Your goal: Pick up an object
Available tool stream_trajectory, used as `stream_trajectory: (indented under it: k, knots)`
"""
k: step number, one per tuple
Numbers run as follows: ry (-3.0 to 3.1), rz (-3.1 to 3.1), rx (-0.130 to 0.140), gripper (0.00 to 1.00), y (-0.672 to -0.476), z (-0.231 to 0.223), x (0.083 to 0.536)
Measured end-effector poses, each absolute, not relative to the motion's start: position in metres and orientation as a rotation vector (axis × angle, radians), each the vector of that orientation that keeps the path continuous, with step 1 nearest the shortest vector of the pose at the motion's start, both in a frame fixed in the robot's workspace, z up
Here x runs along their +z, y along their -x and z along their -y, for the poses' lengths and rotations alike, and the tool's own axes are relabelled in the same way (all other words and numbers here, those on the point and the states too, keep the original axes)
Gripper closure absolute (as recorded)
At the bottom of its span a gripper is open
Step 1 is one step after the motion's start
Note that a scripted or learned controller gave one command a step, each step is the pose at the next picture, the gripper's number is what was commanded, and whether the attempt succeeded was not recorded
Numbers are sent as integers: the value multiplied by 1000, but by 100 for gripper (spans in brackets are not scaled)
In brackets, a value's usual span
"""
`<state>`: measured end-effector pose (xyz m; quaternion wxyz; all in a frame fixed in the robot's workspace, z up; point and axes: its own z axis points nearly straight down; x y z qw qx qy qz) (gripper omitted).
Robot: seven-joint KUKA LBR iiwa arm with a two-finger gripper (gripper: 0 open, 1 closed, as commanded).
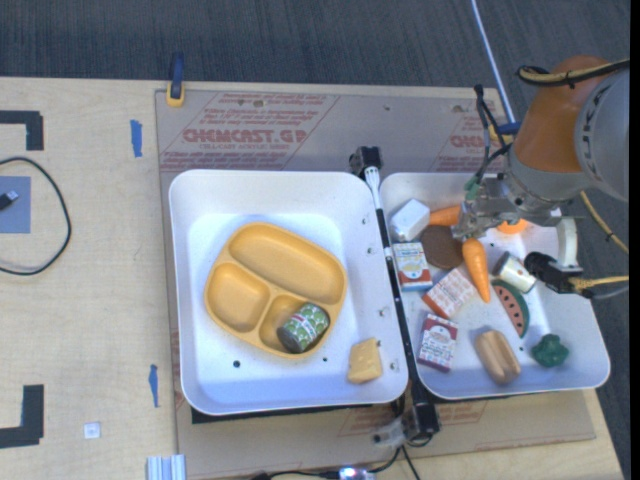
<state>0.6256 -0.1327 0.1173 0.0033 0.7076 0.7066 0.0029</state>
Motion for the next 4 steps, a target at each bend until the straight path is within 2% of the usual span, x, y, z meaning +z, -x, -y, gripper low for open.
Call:
stream_trajectory:
  k: [1, 2, 3, 4]
  knots:
    - [-2219, -2215, 9, 0, -625, 133, 117]
    - [-2214, -2206, 9, 0, -578, 111, 90]
    - [-2217, -2210, 8, 100, -577, 109, 98]
    - [-2219, -2222, 3, 100, -569, 41, 185]
